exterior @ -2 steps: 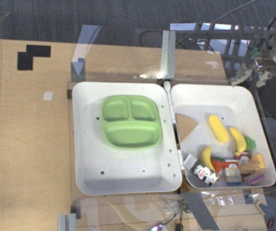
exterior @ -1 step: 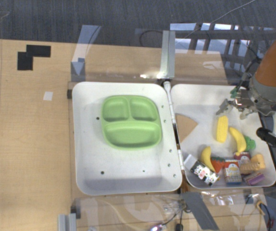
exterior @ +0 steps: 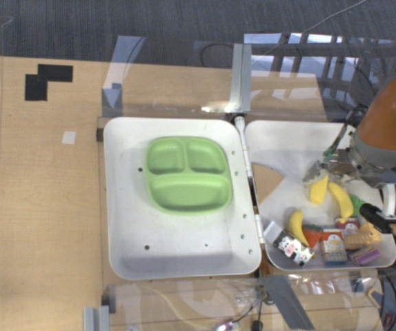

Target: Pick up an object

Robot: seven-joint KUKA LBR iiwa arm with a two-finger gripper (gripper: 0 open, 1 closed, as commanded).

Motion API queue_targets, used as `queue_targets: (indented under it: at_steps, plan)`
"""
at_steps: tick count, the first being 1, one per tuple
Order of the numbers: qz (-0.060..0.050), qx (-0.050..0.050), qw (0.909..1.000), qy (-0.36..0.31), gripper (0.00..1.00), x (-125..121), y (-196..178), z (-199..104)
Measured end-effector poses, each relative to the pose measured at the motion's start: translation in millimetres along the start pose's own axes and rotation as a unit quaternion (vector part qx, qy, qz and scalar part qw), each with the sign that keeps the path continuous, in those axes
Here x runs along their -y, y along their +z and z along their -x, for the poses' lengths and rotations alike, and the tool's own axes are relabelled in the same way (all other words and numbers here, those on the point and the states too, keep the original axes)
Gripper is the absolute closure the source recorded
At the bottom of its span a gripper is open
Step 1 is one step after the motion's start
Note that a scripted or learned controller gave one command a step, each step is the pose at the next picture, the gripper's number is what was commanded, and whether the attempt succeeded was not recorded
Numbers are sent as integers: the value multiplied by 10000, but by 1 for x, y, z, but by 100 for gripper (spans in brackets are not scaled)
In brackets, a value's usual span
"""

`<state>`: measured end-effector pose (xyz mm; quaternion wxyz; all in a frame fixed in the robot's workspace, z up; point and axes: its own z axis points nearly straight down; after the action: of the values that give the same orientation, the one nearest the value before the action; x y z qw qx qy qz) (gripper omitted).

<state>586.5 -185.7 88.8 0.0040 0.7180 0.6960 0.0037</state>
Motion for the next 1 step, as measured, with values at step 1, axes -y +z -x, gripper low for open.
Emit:
queue_targets:
  at_steps: [1]
  plan:
    - [-19,2,10000,-96,0,-3,0,0]
